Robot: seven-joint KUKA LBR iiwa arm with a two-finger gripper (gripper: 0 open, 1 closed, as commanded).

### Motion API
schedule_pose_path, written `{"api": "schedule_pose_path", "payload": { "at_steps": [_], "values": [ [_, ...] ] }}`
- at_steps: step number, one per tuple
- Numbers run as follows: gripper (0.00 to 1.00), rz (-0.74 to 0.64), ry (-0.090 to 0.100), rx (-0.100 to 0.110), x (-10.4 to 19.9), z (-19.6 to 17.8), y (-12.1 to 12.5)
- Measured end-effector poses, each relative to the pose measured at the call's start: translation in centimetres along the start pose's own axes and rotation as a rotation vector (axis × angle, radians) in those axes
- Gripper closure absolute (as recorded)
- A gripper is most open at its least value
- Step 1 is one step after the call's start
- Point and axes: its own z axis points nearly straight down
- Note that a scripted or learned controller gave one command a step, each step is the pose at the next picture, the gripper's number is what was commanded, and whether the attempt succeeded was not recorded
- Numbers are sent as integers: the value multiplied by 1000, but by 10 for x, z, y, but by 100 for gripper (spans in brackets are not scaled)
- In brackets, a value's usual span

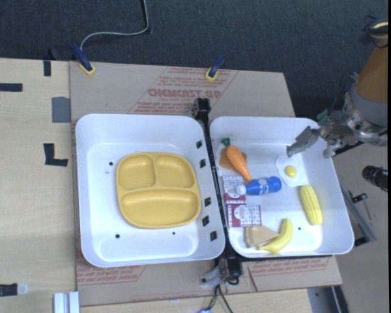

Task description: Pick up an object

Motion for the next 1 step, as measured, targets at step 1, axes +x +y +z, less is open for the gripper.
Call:
{"api": "schedule_pose_path", "payload": {
  "at_steps": [1],
  "values": [
    [0, 1, 1, 4, -18, 142, 1]
  ]
}}
